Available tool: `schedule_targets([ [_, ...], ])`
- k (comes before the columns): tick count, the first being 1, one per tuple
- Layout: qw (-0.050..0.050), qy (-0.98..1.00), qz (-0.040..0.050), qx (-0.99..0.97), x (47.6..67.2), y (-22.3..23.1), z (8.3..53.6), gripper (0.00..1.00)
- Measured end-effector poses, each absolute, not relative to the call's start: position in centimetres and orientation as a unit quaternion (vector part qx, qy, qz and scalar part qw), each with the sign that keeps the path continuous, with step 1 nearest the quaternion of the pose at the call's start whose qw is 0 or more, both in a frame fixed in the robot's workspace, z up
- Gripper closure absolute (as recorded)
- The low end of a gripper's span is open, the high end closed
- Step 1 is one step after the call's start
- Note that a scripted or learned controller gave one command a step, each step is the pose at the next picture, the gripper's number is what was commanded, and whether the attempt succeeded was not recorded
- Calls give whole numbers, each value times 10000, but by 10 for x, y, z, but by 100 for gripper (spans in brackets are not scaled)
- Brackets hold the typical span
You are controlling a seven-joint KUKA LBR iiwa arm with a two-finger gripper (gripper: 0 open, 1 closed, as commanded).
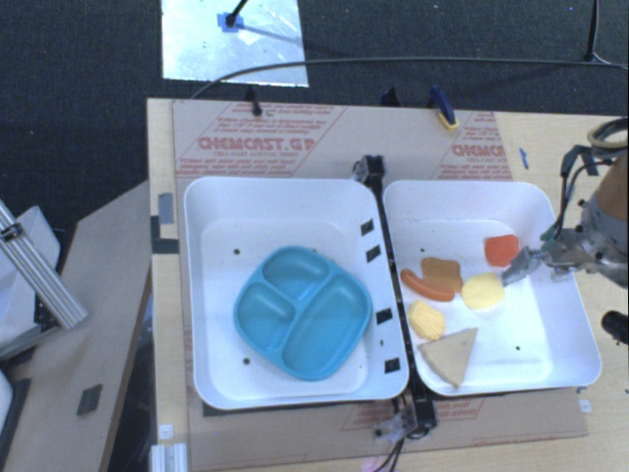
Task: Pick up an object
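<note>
Floor: dark blue carpet (pixel 79 87) lies all around, with a shiny silver square (pixel 234 28) on it at the top.
Bench: a light wood bench (pixel 118 264) holds a brown board (pixel 295 136) with red letters, and both bins sit on that board.
Left bin: the big white left bin (pixel 211 214) holds just one thing, a blue plate.
Right bin: the white right bin (pixel 560 362) sits right beside the left bin, and black clips join them in the middle.
Blue plate: the blue plate (pixel 302 311) has three parts and lies flat near the middle of the left bin.
Arm: the grey arm (pixel 604 219) comes in from the right, over the right edge of the right bin.
Gripper: the gripper (pixel 518 267) points left and down into the right bin, its tip just beside the yellow round piece and below the red piece. I cannot tell how wide it is, and I see no food in it.
Toy food: all the pieces lie in the right bin, close together.
Tan wedge: the tan wedge (pixel 450 355) lies near the front.
Brown piece: the brown piece (pixel 442 273) touches the sausage (pixel 425 286).
Yellow round piece: the yellow round piece (pixel 483 292) sits in the middle.
Ridged yellow piece: the ridged yellow piece (pixel 427 319) lies just above the wedge.
Red piece: the red piece (pixel 501 250) sits farthest back.
</note>
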State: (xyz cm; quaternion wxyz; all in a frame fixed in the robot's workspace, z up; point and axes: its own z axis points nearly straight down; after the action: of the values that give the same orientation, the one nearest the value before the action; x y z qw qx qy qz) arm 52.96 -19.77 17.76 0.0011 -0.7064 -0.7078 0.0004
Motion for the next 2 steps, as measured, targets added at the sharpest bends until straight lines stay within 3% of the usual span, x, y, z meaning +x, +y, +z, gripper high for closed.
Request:
schedule_targets([
  [1, 14, -7075, 6, -7067, 526, -198, 115, 0],
  [2, -21, -7079, -8, -7064, 528, -199, 129, 100],
])
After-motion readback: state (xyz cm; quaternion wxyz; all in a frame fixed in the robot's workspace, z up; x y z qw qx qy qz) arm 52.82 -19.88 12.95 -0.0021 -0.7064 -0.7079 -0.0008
